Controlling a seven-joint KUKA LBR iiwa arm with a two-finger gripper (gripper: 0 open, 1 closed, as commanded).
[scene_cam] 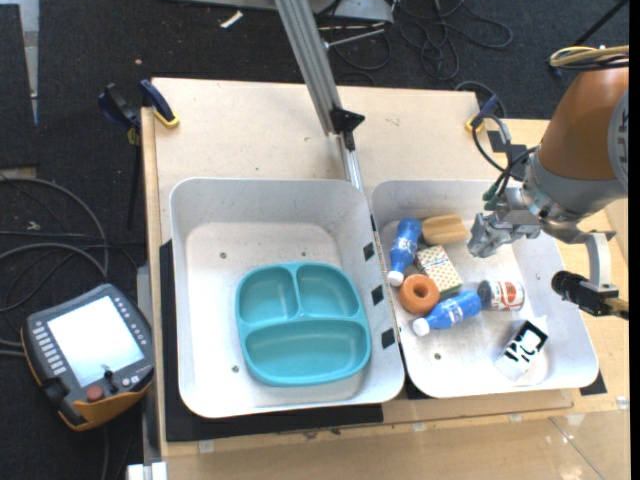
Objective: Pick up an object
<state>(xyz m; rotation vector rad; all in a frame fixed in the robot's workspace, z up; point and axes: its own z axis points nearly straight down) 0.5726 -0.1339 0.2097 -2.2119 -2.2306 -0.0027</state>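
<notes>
Gripper (487, 236) hangs over right bin (575, 363), near its 12 o'clock rim; can't tell its state, nothing visibly held. Objs cluster at bin's 9 o'clock: two blue bottles (404, 248), (450, 311), donut (419, 293), checkered pack (438, 264), tan roll (445, 230), small can (503, 294). Risk, IMO: things lie touching, so descent may land btw two, nudge both, close on none.
</notes>
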